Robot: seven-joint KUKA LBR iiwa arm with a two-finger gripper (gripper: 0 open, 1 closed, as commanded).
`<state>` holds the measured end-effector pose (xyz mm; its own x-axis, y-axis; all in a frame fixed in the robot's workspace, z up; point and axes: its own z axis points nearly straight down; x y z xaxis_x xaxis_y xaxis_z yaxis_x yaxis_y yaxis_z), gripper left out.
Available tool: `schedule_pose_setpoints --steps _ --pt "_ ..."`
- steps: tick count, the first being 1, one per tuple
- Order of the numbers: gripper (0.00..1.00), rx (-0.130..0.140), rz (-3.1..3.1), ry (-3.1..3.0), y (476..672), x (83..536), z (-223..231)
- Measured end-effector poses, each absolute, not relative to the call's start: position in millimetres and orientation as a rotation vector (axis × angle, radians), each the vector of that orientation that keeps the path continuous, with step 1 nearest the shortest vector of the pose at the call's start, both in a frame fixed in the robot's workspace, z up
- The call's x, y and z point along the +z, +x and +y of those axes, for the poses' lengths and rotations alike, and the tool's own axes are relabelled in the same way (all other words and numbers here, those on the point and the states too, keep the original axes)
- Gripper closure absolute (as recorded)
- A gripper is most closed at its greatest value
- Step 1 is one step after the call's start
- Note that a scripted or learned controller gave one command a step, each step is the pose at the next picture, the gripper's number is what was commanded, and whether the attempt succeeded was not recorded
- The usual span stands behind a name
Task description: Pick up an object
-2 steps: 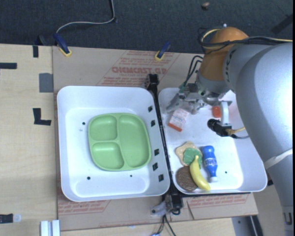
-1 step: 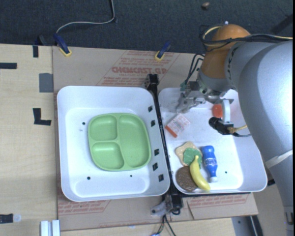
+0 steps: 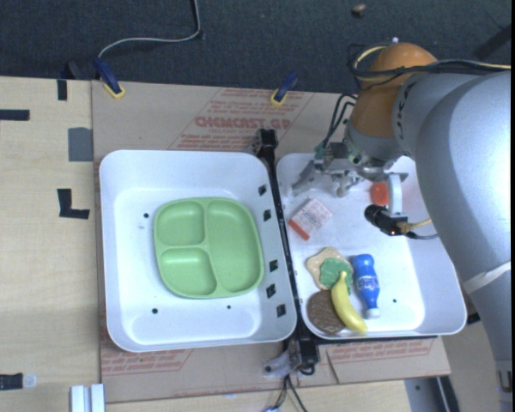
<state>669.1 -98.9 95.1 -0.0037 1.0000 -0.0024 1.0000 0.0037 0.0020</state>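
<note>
The likeliest thing to pick is the small packet (image 3: 310, 217), white with a red-orange patch, lying flat in the right bin (image 3: 429, 303) towards its far left corner, close to the divider between the bins. Its long side runs on a slant, from near-left to far-right. The gripper (image 3: 330, 175) hangs just beyond it, at the far end of the same bin, so the packet lies a little nearer and slightly left of the fingertips. The metal fingers look spread apart with nothing between them, though the view is small and cluttered there, so I would not swear to how wide they stand. To take the packet the gripper would need to come nearer and down, closing across the short side.

Further towards the near end of that bin sits a cluster: a banana (image 3: 347, 305), a blue bottle (image 3: 366, 285) just right of it, a green piece (image 3: 332, 273) and a brown round biscuit (image 3: 324, 314), all touching or overlapping, well apart from the gripper. A small red thing (image 3: 378, 192) lies right of the gripper. The left bin (image 3: 124, 230) holds a green divided plate (image 3: 209, 247). Both bins rest on the worktop (image 3: 34, 256).
</note>
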Motion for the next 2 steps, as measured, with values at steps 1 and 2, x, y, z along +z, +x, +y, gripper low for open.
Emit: schedule_pose_setpoints --steps 1,2 --pt "0.00 0.000 2.219 2.220 592.5 86.6 -131.3" --pt "0.00 -0.002 2.220 2.222 559.3 111.7 -204.2"
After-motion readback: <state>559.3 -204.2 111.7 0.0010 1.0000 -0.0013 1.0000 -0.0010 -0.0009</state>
